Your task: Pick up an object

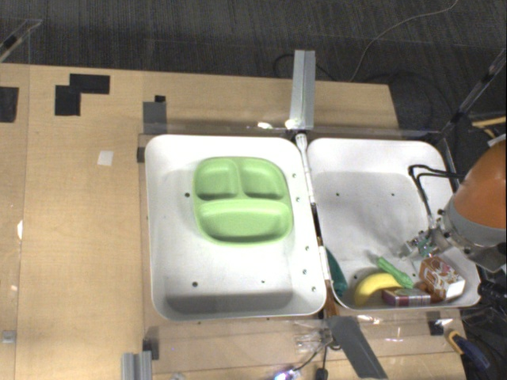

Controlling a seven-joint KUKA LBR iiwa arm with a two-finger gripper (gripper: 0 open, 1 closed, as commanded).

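Fixed above the pale wooden bench (71,236), looking down at a slant, far edge of the bench and dark grey carpet (198,22) toward the top. Set back enough to take in both shallow white plastic bins side by side: left bin (170,236) near the middle, right bin (356,204) toward the right side. Upright grey metal post (303,85) behind the seam between the bins. Grey arm with orange band (483,192) entering at the right edge. One view alone.

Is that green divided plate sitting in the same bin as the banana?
No, the green plate lies in the left bin, while the banana is in the right bin.
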